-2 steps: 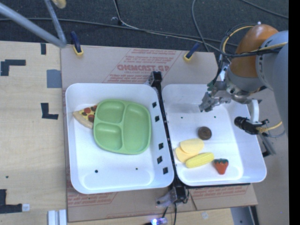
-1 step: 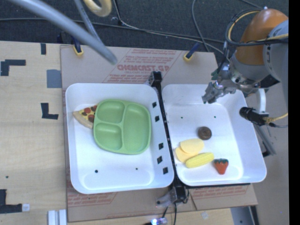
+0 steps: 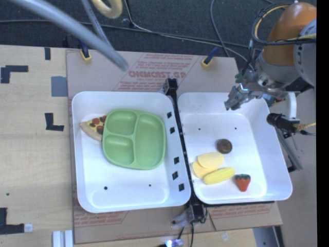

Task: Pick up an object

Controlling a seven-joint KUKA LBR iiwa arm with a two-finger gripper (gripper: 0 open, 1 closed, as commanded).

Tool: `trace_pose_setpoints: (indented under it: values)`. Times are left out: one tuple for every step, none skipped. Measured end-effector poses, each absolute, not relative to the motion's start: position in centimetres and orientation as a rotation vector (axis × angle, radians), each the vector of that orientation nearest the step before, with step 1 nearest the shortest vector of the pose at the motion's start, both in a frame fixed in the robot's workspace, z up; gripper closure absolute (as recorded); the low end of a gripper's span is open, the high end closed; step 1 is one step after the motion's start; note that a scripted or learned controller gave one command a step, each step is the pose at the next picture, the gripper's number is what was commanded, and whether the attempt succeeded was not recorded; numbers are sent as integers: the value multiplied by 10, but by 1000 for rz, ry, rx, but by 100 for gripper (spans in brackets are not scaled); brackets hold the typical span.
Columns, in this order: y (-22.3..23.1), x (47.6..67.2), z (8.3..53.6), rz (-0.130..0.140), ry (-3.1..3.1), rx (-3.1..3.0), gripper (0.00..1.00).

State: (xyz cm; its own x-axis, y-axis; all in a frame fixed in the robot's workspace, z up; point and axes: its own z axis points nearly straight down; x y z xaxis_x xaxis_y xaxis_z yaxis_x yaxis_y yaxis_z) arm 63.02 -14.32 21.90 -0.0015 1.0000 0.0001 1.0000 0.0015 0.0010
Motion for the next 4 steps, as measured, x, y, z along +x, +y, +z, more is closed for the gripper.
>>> trace_pose_setpoints:
  values:
    - [-89, 610, 229, 1, 2229, 2217, 100]
    - [-37, 585, 219, -2, 2229, 2218, 100]
    - [9, 569, 229, -1, 2229, 2217, 100]
    - [50, 556, 229, -3, 2230, 2217, 100]
